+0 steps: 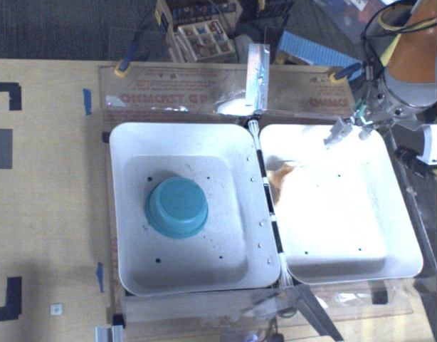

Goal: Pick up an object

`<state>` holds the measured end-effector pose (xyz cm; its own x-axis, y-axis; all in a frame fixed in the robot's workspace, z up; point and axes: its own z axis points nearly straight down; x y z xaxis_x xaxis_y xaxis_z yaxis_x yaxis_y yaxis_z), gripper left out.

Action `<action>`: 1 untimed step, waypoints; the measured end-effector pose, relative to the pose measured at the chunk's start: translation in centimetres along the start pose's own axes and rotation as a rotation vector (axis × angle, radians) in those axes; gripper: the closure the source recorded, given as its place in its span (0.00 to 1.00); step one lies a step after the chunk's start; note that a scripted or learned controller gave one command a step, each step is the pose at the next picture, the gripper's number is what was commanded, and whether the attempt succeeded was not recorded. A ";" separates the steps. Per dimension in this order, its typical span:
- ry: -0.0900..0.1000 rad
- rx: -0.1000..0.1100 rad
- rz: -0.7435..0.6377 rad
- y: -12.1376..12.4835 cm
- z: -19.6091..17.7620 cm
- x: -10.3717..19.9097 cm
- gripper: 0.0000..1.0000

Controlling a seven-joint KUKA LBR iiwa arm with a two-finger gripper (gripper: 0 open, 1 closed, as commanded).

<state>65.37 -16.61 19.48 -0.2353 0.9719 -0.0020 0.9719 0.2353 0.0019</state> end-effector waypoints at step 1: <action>0.002 0.001 0.056 -2.4 7.6 7.8 0.00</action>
<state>61.19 -9.59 11.81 -0.1803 0.9836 -0.0003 0.9836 0.1803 0.0011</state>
